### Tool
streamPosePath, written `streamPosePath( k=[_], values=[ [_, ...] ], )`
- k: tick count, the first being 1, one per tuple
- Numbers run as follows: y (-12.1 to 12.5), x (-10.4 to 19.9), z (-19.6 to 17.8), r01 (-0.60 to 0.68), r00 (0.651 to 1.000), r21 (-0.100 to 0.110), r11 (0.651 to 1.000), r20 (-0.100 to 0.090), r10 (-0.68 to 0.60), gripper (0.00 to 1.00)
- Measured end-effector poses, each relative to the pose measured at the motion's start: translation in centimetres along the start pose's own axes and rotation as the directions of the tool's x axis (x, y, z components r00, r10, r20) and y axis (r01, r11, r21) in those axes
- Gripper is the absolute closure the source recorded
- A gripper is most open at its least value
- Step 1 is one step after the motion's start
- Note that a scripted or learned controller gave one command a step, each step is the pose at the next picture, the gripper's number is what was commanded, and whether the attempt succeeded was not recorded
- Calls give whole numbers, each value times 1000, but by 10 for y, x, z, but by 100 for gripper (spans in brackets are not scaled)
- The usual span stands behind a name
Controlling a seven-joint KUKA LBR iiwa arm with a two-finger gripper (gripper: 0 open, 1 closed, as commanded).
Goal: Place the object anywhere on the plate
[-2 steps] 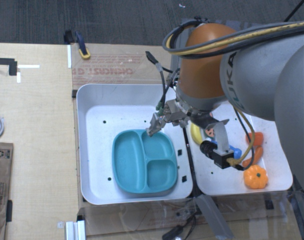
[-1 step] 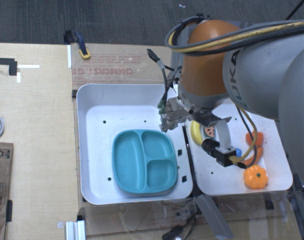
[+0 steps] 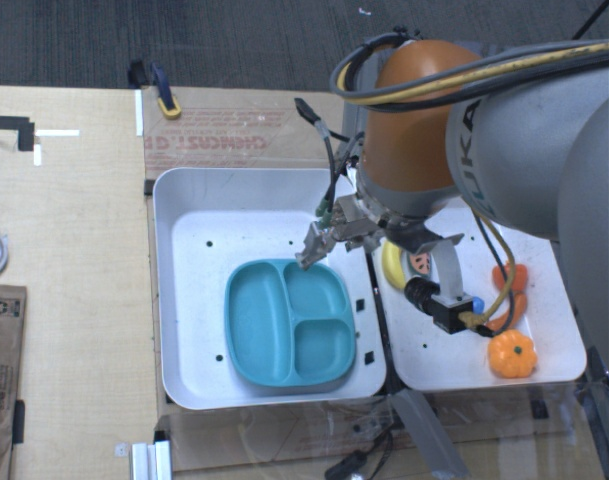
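Observation:
A teal plate [image 3: 274, 328] with three compartments lies in the left white bin [image 3: 184, 268]. My gripper [image 3: 312, 251] hangs just over the plate's far right rim, reaching in from the right. I see nothing held at its tip. In the right bin [image 3: 554, 298], a small orange pumpkin [image 3: 512, 354] sits near the front right, an orange carrot-like piece [image 3: 511, 290] lies behind it, and a yellow banana-like item [image 3: 394, 266] sits by the bin divider, partly hidden by the wrist.
The arm's large grey and orange body covers much of the right bin's back. A cardboard sheet [image 3: 224, 133] lies behind the left bin. Bare white floor surrounds the plate on its left and far side.

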State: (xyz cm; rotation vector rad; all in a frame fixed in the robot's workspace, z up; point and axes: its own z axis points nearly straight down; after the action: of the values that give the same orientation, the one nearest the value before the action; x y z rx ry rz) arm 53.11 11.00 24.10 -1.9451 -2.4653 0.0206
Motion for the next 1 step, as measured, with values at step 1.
streamPosePath(
  k=[1],
  values=[
    [0,-2,-8,-2,1000,2,1000,2,2,100]
  ],
)
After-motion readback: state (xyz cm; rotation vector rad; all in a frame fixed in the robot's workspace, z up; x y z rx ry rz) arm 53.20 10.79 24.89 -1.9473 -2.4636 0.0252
